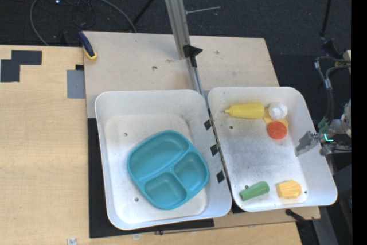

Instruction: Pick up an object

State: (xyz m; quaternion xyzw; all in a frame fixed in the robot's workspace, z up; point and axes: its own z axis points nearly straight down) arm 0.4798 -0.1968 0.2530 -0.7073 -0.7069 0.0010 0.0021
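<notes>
hand (pixel 312 143) at the right bin (pixel 258 181) rim, grip state impossible to tell

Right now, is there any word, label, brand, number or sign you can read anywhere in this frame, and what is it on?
None: no readable text in the camera view.
The yellow bottle, orange ball, green object, yellow object and blue tray show no print.
The two white bins show dark marks, no letters.
</notes>
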